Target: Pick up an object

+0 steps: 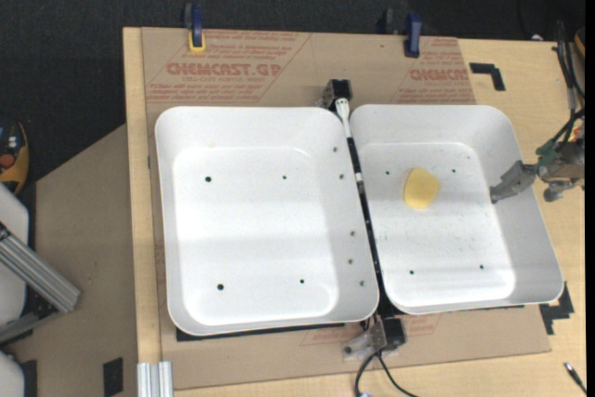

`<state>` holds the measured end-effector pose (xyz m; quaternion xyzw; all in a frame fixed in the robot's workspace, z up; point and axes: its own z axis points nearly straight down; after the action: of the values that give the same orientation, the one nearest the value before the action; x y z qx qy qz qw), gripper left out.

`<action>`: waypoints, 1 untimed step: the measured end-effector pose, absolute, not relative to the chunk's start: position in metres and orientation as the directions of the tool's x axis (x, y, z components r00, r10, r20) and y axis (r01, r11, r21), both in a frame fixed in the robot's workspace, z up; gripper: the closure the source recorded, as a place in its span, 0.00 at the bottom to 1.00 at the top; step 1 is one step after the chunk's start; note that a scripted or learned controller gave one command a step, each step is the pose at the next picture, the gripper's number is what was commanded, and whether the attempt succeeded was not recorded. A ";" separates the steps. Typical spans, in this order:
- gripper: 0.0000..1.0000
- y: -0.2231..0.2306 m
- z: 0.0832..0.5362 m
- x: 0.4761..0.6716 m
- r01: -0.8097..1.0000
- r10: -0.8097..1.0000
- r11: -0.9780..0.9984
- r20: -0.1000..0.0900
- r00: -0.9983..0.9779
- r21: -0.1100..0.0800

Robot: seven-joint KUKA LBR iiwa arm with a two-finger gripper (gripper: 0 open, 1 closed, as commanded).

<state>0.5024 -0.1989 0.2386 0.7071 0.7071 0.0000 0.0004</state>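
So far nothing is picked up: the yellow block (421,189) lies loose in the right bin (521,284), toward the bench's right edge. The gripper (509,182) hovers beside it; I cannot tell its state.

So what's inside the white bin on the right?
One yellow object lies on the right bin floor. The gripper hangs over its right rim, covering a bit of floor there.

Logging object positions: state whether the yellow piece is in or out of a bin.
In: the yellow piece lies on the right bin's floor.
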 end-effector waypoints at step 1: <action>0.00 -0.126 0.077 0.535 1.000 1.000 0.007 0.004 -0.007 -0.003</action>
<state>0.5346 -0.1264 0.0772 0.7048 0.7094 0.0002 -0.0026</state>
